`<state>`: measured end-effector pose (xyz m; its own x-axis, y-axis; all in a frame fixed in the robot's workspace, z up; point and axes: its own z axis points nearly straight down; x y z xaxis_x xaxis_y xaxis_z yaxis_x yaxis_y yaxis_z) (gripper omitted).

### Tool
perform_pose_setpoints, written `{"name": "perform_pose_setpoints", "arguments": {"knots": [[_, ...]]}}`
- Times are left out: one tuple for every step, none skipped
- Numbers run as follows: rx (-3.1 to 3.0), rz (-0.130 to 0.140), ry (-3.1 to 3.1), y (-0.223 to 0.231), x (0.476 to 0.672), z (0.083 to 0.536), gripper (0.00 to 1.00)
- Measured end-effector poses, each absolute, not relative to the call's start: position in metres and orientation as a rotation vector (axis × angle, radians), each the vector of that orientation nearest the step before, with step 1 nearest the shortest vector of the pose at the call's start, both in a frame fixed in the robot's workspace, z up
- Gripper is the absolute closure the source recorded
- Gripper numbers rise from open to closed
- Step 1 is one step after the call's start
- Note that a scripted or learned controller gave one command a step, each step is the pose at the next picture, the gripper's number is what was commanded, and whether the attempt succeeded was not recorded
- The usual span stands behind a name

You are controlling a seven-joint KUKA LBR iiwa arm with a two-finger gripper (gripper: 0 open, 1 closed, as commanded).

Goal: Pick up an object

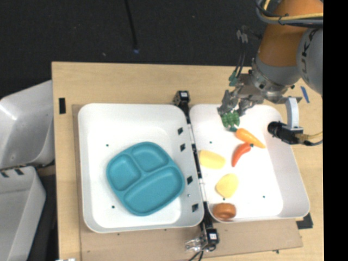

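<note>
On the wooden bench (65,200) we log two white bins side by side. Left bin (92,145): one blue divided plate (144,177) with three compartments, lying flat near the middle, tilted askew to the bin walls. Right bin (283,184): all the small food items.

Arm (285,34), grey with orange band, reaches in from the right and hangs over the far corner of the right bin. Gripper (232,110) points down at the far-left part of that bin, its fingers closed narrow around a small green leafy piece (232,120), which we see sitting between the tips, just above or at the bin floor; we cannot tell which.

Smaller items, nearer the front: orange carrot (250,137) just beside the green piece, red pepper (241,154) touching the carrot's lower side, yellow piece (211,159) by the left wall, second yellow piece (227,185) below it, brown round item (223,210) in the near-left corner against the rim.
</note>
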<state>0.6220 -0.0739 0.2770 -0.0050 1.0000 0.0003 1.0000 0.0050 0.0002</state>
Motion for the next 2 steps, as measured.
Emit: {"name": "perform_pose_setpoints", "arguments": {"knots": [[-2.215, 0.000, -2.227, -0.027, 0.608, 0.279, 1.00], [-2.215, 0.002, -2.226, 0.011, 0.588, 0.263, 1.00]]}}
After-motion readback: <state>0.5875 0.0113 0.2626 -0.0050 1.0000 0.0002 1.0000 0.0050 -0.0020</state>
